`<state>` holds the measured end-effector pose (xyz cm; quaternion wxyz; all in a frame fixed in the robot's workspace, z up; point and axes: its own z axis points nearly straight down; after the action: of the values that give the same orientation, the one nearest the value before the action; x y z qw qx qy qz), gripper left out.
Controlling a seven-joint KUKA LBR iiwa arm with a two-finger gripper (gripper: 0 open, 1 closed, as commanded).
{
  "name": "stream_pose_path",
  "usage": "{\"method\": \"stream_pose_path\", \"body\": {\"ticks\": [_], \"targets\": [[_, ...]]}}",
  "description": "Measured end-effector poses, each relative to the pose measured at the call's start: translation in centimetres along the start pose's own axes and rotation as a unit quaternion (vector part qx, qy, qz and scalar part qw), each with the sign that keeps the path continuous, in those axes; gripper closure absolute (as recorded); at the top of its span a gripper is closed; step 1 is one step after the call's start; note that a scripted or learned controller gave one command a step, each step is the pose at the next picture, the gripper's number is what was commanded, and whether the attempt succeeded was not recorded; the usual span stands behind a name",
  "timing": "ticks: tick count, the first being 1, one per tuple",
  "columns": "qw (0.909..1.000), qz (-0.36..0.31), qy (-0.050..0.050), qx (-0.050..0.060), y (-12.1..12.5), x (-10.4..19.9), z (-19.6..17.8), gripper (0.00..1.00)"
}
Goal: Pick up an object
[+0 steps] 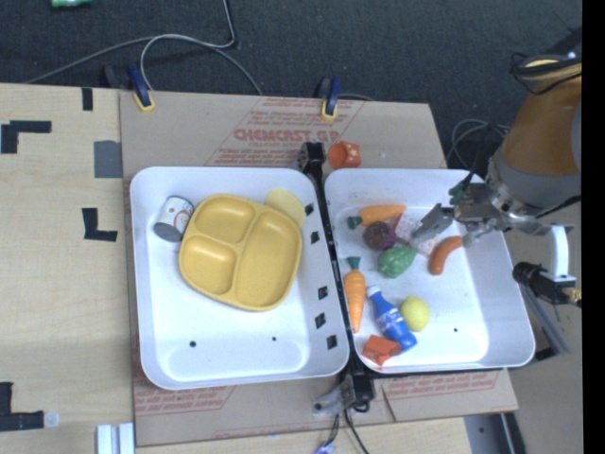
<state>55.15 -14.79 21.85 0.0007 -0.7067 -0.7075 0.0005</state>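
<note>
My gripper (444,231) hangs over the right bin (492,343), reaching in from the right, its fingers open and spread with nothing between them. A red-brown toy sausage (445,254) lies just below the fingertips. Left of them are a green vegetable (396,260), a dark purple piece (380,235) and an orange carrot-like piece (382,214). Nearer the front lie a carrot (354,297), a blue bottle (389,317), a yellow lemon (415,313) and a red-orange piece (381,350).
The left bin (227,357) holds a yellow divided plate (241,252), a small can (173,219) and a pale yellow item (285,202). A red-orange object (343,154) sits outside, behind the bins' divider. Cables run across the dark floor at the back.
</note>
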Motion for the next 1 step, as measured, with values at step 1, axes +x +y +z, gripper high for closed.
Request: {"method": "stream_pose_path", "body": {"ticks": [1], "targets": [[1.0, 0.0, 0.0, 0.0, 2.41, 3.95, 12.48, 0.0]]}}
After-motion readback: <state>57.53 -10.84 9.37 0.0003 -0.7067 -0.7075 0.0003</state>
